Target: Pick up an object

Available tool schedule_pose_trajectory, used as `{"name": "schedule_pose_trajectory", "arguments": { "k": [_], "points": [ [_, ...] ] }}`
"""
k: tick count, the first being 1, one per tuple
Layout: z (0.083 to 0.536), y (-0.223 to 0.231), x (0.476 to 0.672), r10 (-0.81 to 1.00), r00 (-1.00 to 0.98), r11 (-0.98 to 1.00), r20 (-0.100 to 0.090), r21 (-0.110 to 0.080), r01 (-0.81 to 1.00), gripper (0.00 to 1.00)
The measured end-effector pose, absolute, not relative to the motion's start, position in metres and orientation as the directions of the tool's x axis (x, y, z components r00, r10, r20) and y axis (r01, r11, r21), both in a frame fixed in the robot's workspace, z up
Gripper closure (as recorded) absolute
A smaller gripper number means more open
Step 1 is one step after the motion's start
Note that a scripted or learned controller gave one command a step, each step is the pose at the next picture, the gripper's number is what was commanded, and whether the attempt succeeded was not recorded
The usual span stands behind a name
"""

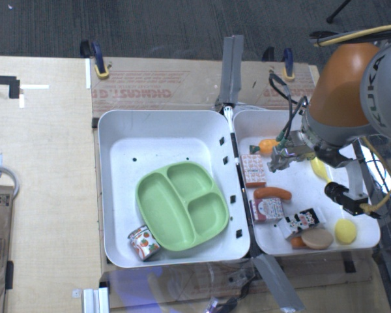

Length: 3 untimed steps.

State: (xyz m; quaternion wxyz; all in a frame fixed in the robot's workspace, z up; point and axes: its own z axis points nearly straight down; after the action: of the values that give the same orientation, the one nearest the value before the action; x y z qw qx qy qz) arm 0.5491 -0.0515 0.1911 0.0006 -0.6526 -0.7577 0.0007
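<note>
Two white bins side by side on the counter (39, 175). Left bin (117, 135): green divided plate (182, 204) near its middle, small printed cup (143, 242) on its side at the front-left corner, touching the plate's rim.

Right bin (371, 237): orange ball (267, 146) near the back-left corner; red-and-white carton (253, 169) along the left wall; hot dog toy (272, 192) in front of it; red packet (267, 208) next; black-and-white packet (302, 220), brown disc (316, 239) and lemon (345, 230) at the front edge; yellow piece (320, 168) mid-bin.

Pincer (278, 160) hangs over the right bin's left half, just beside the orange ball. Cannot tell whether it is open or closed; nothing seen gripped.
</note>
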Motion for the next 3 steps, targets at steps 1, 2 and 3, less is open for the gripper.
{"name": "schedule_pose_trajectory", "arguments": {
  "k": [1,2,3],
  "points": [
    [0.191,-0.052,0.549,0.989,-0.148,0.148,0.000,-0.002,0.989,0.00],
    [0.096,-0.136,0.529,0.929,-0.369,0.369,-0.004,0.005,0.929,0.00],
    [0.091,-0.099,0.558,0.985,-0.173,0.173,0.000,-0.001,0.985,0.00]
  ]
}}
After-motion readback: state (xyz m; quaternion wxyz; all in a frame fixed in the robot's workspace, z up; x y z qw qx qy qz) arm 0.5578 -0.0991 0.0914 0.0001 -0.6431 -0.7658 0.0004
